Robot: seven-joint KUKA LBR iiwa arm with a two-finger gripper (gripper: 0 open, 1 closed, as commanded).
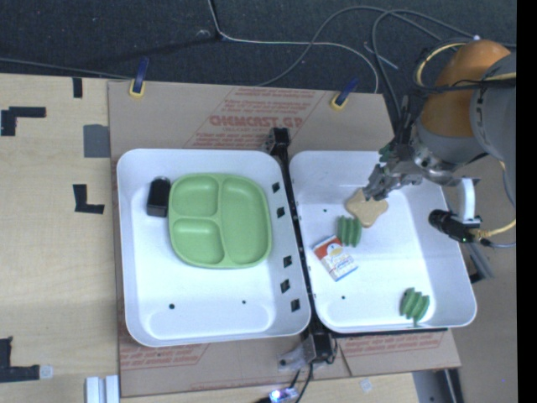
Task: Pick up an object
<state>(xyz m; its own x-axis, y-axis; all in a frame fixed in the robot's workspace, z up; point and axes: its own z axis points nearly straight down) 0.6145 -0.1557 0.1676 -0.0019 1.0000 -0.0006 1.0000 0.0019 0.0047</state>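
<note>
In the right bin (436, 259), a tan, bread-like piece (368, 209) lies toward the back middle. My gripper (380, 186) hangs right over its upper right edge and seems to touch it. A small green ridged piece (349, 231) lies just in front of the tan piece. A red and white little box (336, 259) sits in front of that, nearer the bin's left wall. Another green ridged piece (414, 304) rests in the front right corner.
The left bin (143, 300) bears a green divided plate (221, 221) and a small black block (158, 197) at the plate's left. A black divider (289, 225) runs between the bins. Cables trail across the dark floor behind the bench.
</note>
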